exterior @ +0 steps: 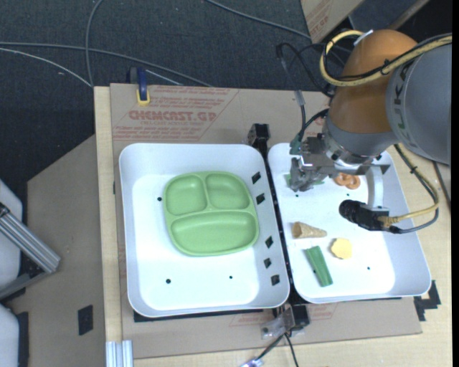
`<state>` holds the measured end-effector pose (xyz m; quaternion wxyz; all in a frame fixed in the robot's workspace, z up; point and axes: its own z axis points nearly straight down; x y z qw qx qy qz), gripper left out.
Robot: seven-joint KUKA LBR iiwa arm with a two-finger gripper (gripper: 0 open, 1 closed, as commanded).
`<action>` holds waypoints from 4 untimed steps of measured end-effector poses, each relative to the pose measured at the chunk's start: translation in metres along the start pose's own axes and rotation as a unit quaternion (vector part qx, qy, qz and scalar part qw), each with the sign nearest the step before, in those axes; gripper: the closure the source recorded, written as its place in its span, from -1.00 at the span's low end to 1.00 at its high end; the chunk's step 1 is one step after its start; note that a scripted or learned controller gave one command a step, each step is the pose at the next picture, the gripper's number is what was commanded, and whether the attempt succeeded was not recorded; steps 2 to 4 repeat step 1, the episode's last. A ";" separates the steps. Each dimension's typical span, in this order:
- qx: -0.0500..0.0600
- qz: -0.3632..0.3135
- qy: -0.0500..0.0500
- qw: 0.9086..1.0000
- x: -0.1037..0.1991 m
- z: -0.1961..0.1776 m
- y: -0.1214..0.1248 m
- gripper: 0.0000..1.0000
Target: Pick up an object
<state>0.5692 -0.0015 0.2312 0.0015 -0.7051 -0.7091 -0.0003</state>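
Camera view: fingers (pixel 302 179), state unclear, hover above tan wedge (pixel 308 230).

floor (pixel 57 79): dark carpet around the desk | desk (pixel 186 115): brown board, red print | cables (pixel 93 50): on floor beyond desk | cardboard box (pixel 326 14): behind desk

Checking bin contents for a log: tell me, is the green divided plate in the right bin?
No, the green divided plate lies in the left bin.
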 end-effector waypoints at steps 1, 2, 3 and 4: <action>0.001 0.000 0.000 1.000 0.052 0.004 -0.005 1.00; 0.001 0.000 0.000 1.000 0.052 0.004 -0.005 1.00; 0.001 0.000 0.000 1.000 0.052 0.004 -0.005 1.00; 0.001 0.000 0.000 1.000 0.052 0.004 -0.005 1.00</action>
